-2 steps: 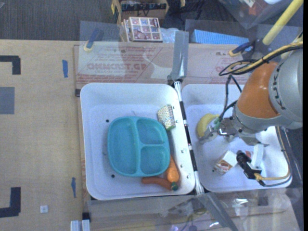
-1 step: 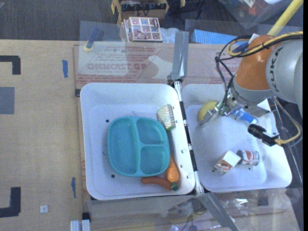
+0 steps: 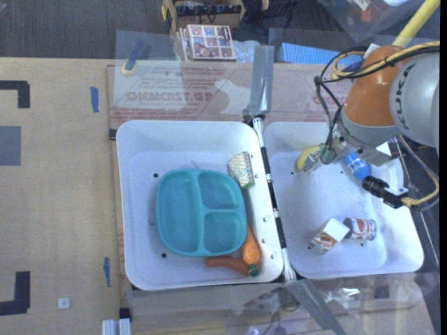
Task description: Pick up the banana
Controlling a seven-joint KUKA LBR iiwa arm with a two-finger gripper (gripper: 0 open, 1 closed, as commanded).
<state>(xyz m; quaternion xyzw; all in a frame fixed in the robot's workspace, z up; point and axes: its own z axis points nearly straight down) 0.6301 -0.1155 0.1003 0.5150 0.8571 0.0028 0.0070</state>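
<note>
Nearest me, a small carton (image 3: 330,234) and can (image 3: 362,227) lie in the right bin (image 3: 405,260). Beyond them the gripper (image 3: 323,156) hangs just beside the banana (image 3: 306,158), seemingly closing in; next comes a clean clamp.

A grey robot arm (image 3: 419,96) with an orange wrist band reaches in from the upper right, its gripper (image 3: 323,155) pointing down-left.

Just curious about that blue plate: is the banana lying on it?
No. The banana lies in the right bin, beside the end effector, while the blue divided plate sits in the left bin.
</note>
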